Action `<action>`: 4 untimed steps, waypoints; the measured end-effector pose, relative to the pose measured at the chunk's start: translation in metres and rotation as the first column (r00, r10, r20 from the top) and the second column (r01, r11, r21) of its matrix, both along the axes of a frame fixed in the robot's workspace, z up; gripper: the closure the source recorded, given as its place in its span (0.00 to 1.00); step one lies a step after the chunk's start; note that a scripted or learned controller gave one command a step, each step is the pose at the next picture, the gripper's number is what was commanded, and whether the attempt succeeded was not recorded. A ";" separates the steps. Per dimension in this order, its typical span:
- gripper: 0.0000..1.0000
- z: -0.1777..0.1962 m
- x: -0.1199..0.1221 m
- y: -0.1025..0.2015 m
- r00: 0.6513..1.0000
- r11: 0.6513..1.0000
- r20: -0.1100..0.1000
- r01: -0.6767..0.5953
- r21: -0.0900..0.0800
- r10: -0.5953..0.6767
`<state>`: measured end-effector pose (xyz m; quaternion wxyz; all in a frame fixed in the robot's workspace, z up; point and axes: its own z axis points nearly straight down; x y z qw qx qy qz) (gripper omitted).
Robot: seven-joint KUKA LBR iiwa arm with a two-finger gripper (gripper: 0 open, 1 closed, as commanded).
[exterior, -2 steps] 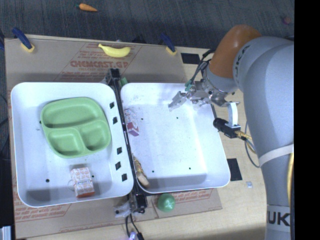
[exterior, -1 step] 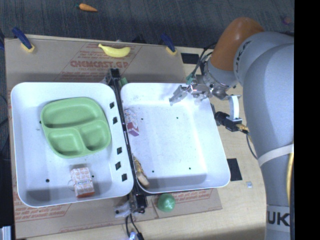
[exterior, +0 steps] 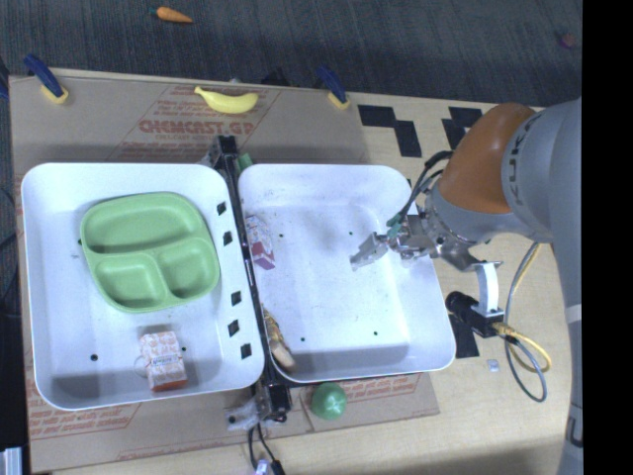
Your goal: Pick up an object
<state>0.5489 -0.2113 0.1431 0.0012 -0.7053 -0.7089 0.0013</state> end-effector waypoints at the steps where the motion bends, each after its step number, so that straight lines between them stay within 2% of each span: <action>1: 0.00 0.011 0.035 0.000 1.000 1.000 0.002 0.000 0.000 0.000; 2: 0.00 0.040 0.100 0.001 1.000 1.000 0.004 0.000 0.000 0.000; 3: 0.00 -0.053 0.089 0.044 1.000 1.000 -0.001 -0.002 0.002 0.002; 4: 1.00 -0.041 0.090 0.044 1.000 1.000 0.001 -0.004 0.001 0.004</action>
